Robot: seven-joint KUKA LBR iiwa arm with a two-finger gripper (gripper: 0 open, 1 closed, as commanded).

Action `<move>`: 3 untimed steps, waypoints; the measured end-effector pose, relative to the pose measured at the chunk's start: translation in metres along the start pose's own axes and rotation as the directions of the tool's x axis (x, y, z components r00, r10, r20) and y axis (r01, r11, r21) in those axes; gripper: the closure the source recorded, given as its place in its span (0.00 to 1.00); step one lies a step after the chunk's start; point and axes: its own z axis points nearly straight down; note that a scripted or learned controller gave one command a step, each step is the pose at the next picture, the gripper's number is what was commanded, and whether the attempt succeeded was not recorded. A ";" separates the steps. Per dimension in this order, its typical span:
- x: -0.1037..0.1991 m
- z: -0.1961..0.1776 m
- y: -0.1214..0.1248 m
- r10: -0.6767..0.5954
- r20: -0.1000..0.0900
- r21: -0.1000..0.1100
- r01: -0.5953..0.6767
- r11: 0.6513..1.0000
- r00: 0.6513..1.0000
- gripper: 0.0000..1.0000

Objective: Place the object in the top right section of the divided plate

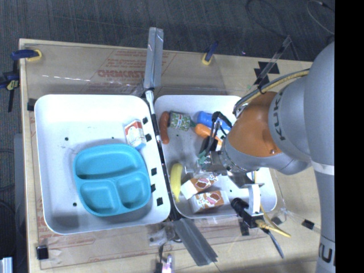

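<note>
The fingers (pixel 206 162) are lowered into the right white bin (pixel 263 201); their state cannot be told. A yellow banana (pixel 176 181) lies just left; the blue divided plate (pixel 111 178) is seen farther left.

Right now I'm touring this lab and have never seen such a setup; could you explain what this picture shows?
The camera sits above a bench and looks down at a slant. The grey machine with the orange band is a robot arm reaching in from the right. Two shallow white bins sit side by side. The left bin holds a blue divided plate and a small carton. The right bin holds toy food: a banana, a carrot, packaged snacks. The arm's gripper hangs over these; whether it holds anything is unclear.
</note>
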 end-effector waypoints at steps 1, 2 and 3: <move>-0.049 -0.058 0.067 0.150 -0.003 0.027 -0.150 0.988 0.989 1.00; 0.015 -0.324 0.100 0.174 -0.001 0.027 -0.174 0.984 0.985 1.00; 0.025 -0.322 0.095 0.234 0.001 0.033 -0.234 0.972 0.972 1.00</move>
